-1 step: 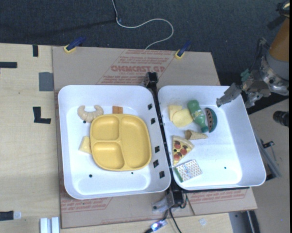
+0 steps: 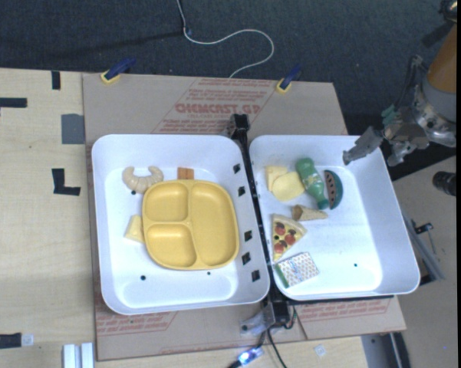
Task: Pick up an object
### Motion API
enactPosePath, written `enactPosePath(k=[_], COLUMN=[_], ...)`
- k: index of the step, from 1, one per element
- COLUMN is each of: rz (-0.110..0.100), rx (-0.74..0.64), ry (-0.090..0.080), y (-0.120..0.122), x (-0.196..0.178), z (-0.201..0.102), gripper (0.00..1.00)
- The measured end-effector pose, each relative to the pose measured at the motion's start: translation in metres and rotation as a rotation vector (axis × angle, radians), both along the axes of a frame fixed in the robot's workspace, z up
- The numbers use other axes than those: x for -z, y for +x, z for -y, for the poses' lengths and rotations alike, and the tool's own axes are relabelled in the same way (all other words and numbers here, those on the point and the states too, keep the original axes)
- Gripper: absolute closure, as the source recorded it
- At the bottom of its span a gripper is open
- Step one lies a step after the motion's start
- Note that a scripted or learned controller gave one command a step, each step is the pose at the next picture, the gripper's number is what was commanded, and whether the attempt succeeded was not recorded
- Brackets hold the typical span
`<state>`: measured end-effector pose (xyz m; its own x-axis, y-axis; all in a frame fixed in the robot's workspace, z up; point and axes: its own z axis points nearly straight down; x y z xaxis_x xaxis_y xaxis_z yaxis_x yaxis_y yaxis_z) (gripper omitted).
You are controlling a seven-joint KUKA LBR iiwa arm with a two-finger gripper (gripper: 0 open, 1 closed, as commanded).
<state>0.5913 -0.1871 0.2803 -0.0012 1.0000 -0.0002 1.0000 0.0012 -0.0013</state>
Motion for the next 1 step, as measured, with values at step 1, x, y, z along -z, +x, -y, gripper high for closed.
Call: enactPosePath(k=[1], rz=[-0.005], rx=[0.000], ry=[0.000], y=[-0.0029], x=[0.0639], z=[-0.0008], gripper=[0.00])
